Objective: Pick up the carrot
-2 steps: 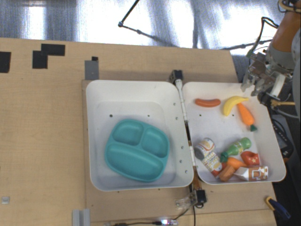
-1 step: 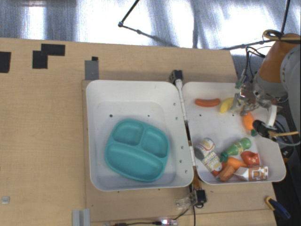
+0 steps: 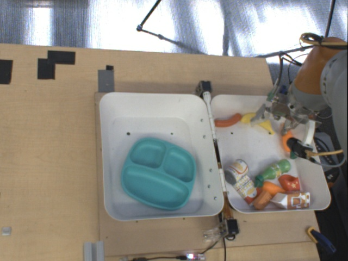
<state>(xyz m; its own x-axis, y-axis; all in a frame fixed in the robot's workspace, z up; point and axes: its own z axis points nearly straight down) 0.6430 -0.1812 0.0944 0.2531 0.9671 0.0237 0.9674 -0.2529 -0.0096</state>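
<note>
We cannot tell the state of our end effector point(image 3: 283, 115) at the right white bin's point(image 3: 321, 185) far side, well apart from the orange tapered carrot point(image 3: 263, 196) wedged among packed items, where a descent risks snagging a neighbour.

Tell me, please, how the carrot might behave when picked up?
The carrot looks smooth and tapered, so it may slip from a pinch. Being rounded, it would probably roll if nudged. It lies against the carton, which may shift too.

Teal divided plate point(image 3: 158, 173) in left bin point(image 3: 109, 145); can point(image 3: 241, 178), green bottle point(image 3: 273, 171), banana point(image 3: 260, 122) in right bin point(image 3: 321, 192).
</note>
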